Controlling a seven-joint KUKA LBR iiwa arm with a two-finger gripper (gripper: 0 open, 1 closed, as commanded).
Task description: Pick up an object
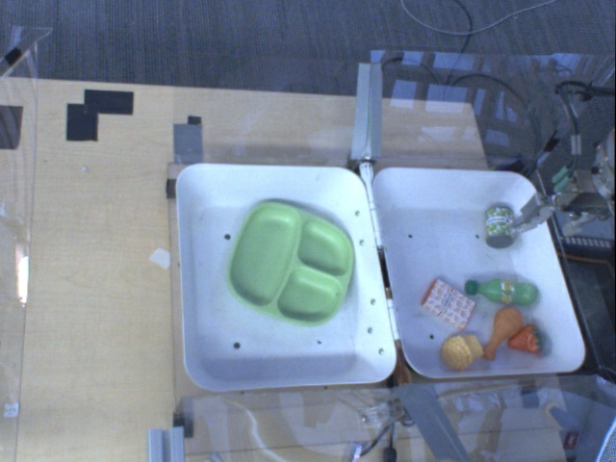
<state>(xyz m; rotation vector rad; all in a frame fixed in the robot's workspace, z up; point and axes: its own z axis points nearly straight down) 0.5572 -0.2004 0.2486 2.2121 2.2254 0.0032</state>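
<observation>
Grey carpet behind, cables trailing across it, and a pale wooden counter [96,287] with clear guards round the edges. On it sit two shallow white bins side by side. The left bin [207,354] has just a green divided tray [292,261] lying flat in the middle. The right bin [423,210] has all the small stuff: a little tin can [499,222] up near the far right wall, a green bottle [500,291] on its side lower down, a red-and-white patterned packet [448,302] just left of that, then a toy drumstick [502,327], a round yellowish thing [461,351] and an orange-red piece [526,339] bunched near the front.

The arm pokes in from the right, and the tool [525,221] is right at the can, looks like touching it. Can't tell if it's wide or narrow from here, and nothing's lifted. So I'd say it's at the reach-and-grab step, can as the likely target. Next it needs a proper squeeze on the can and a straight lift, staying clear of the bin wall.
</observation>
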